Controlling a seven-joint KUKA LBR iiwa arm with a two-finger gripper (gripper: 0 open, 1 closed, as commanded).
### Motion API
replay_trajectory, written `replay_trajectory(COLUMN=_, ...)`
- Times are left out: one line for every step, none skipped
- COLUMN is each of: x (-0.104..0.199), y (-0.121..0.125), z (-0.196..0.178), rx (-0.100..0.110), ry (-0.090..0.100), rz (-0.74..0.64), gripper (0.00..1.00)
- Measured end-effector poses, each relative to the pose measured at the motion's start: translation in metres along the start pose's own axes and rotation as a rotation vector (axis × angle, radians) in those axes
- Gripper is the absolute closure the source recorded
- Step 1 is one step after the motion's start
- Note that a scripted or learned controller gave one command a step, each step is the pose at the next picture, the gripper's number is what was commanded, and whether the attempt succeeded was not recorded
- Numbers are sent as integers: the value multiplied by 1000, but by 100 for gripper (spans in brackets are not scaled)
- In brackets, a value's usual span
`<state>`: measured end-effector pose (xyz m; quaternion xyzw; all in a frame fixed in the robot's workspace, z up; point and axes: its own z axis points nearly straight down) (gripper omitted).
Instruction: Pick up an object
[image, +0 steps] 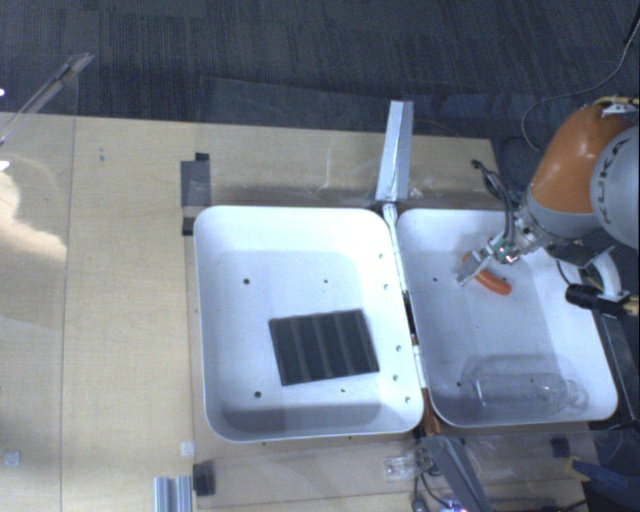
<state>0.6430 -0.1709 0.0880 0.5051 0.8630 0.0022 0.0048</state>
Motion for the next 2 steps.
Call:
replay_trajectory(x=0, y=3, z=-13, rx=-8, ry=-4, rz=-1, gripper=100)
replay_trajectory(x=73, y=42, z=-102, rx=0, ry=1, rz=-45, gripper=100)
